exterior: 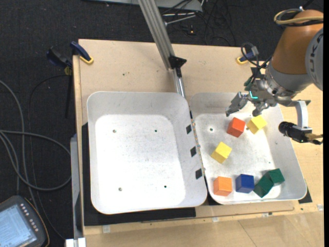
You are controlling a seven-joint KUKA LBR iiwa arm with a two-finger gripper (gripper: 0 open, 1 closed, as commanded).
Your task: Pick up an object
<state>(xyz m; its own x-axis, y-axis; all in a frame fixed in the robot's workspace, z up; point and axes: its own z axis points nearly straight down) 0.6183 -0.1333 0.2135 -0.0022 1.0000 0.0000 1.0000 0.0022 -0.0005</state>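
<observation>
Pale wooden bench (133, 71) | right white bin (288, 163) holds small coloured cubes | hand (250, 105), fingers spread, empty, just above red-orange cube (236, 127), yellow cube (256, 123) touching beside | pick not yet made; closing and lifting remain

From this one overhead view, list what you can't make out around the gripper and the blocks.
- Gripper: whether it is open or shut; too small and dark against the wrist.
- Green block: one block or two; the shapes merge.
- Arm: its base, cut off by the frame's right edge.
</observation>
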